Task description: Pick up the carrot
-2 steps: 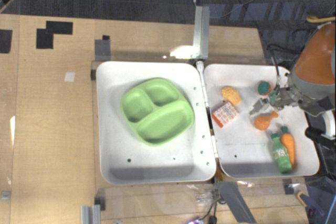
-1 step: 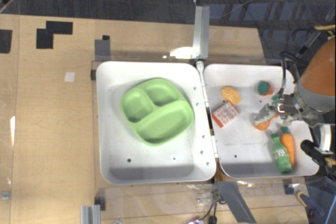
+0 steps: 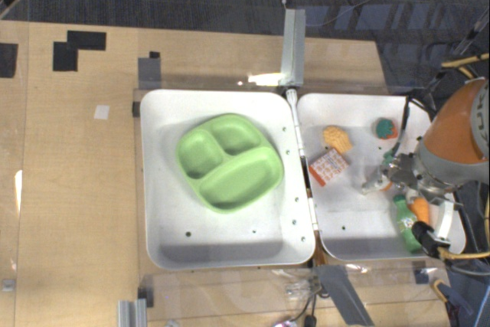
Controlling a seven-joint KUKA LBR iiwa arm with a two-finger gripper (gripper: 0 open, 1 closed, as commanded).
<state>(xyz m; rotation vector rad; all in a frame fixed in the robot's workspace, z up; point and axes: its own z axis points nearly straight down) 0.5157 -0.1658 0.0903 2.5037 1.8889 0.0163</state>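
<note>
The gripper [image 3: 380, 181] hung low over the right bin [image 3: 348, 222]; whether it was spread or closed could not be told. The carrot [image 3: 420, 208] lay just beside it toward the bin's right wall, touching a green vegetable [image 3: 406, 220]. A red packet [image 3: 328, 166] sat left of it.

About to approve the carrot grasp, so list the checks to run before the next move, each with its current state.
1. Carrot located in right bin, near its right wall: ok.
2. Carrot free of neighbours: not ok, green item lies against it.
3. Gripper over carrot: not ok, it sits to the carrot's left.
4. Carrot fully exposed: not ok, the arm covers part.
5. Jaws' state: cannot tell.
6. Red packet away from the carrot: ok.
</note>
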